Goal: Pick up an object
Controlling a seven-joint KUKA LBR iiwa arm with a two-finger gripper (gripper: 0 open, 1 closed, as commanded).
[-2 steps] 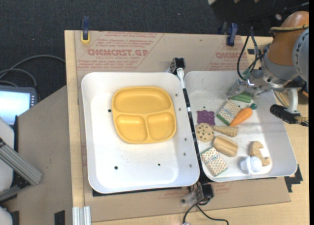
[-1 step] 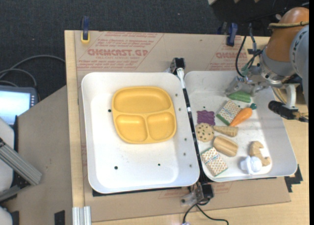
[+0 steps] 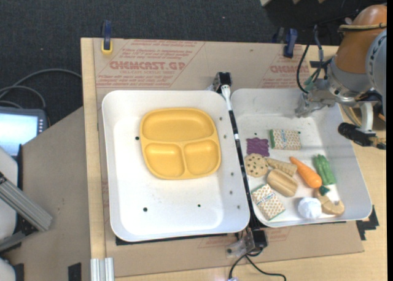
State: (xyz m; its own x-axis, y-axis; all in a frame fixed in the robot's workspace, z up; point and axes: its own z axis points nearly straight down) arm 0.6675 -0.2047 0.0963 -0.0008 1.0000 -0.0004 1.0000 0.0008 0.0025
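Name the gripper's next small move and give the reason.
Probably shift toward the near side of the right bin and lower over the carrot. The gripper sits at the bin's far edge with nothing seen between its fingers, while the toys all lie nearer the camera.

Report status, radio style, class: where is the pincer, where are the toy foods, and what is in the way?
Pincer at right bin's far end, holding nothing visible. Toy foods clustered in that bin's near half, untouched. Yellow tray in left bin. Nothing in the way.
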